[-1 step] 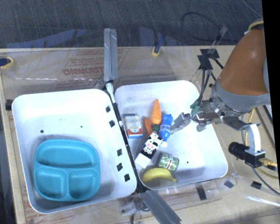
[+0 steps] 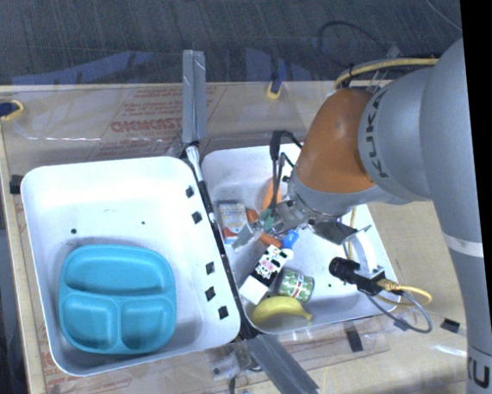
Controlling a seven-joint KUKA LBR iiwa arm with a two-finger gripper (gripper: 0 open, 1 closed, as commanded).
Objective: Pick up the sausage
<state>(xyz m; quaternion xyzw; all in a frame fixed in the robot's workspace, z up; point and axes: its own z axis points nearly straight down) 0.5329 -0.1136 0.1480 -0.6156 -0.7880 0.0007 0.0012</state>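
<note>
A: What is lying under the bins (image 2: 30, 204)?

B: A pale wooden board (image 2: 91, 120) with red printing on it is carrying them; a clear sheet is seeming to cover it, and small clamps are sitting at its far corners. Around the bench a dark grey carpet (image 2: 82, 26) is showing, with some black cables on it at the far right.

A: And what are the bins holding?

B: The left bin is holding a blue tray (image 2: 117, 299) with three compartments; the right bin (image 2: 234, 167) is holding a heap of small things. A banana (image 2: 279, 312) is lying at the near edge; a green can (image 2: 296, 286) is lying just behind it; a black and white carton (image 2: 268, 266) is lying beside the can.

A: Where is the arm?

B: The grey arm (image 2: 421, 131) with the orange band is reaching from the right over the right bin; the gripper (image 2: 276, 225) is hanging low among the things, and I cannot tell its state because the wrist is hiding it.

A: And the sausage?

B: Something orange (image 2: 267, 194) is lying just beside the wrist, toward the far wall; I cannot tell if this is the sausage.
</note>
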